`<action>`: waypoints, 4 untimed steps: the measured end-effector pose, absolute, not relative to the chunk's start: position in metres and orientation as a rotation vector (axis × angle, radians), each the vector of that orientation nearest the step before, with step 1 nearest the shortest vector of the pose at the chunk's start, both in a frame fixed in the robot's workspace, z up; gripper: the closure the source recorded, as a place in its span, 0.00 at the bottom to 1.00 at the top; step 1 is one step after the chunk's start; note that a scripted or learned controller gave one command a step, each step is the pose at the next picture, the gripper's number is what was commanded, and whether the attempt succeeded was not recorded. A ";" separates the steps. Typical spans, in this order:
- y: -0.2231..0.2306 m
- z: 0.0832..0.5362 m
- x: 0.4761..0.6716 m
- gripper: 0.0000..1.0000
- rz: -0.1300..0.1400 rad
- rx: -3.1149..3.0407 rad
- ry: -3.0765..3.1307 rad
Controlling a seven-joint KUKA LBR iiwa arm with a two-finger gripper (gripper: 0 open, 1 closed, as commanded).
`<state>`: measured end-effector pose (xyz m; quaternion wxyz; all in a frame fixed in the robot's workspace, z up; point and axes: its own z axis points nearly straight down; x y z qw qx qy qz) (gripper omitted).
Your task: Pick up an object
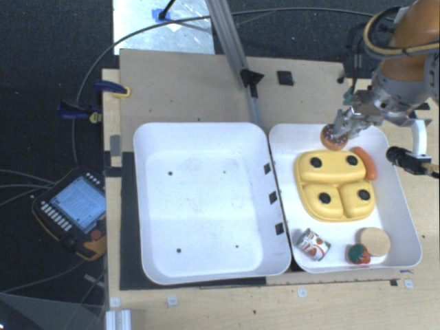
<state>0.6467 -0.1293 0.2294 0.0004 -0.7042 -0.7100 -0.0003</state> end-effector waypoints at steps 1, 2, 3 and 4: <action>-0.079 0.221 0.620 1.00 0.000 -2.211 -2.230; -0.026 0.230 0.594 1.00 -0.002 -2.209 -2.231; 0.019 0.234 0.567 1.00 -0.001 -2.209 -2.230; 0.071 0.240 0.542 1.00 -0.001 -2.208 -2.231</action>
